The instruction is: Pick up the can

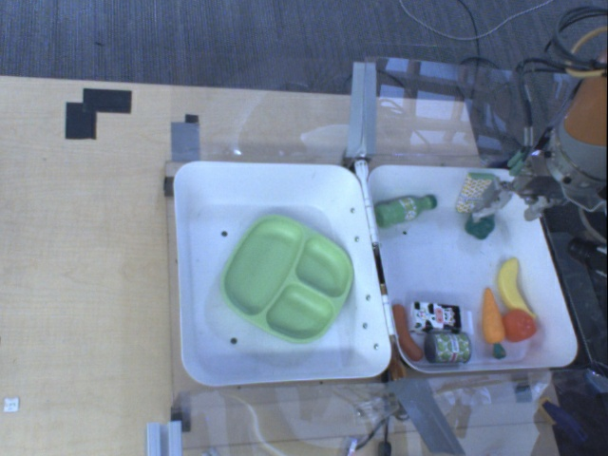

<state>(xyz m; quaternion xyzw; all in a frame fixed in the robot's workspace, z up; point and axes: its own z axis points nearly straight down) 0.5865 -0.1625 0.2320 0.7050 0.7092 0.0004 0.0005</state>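
The can (447, 348) is dark with a green label. It lies on its side at the front edge of the right bin (446, 264), just below a black-and-white carton (437, 316). My gripper (514, 200) hovers over the bin's back right corner, far from the can. It is open, and bare bin floor shows between its fingers. Its left finger (493, 196) stands just above a small green object (480, 226).
A green bottle (405, 209) lies at the back left of the right bin, with a patterned packet (472, 192) near the gripper. A banana (513, 284), carrot (490, 315), tomato (519, 325) and sausage (407, 333) crowd the front. The left bin (204, 255) holds a green divided plate (289, 278).
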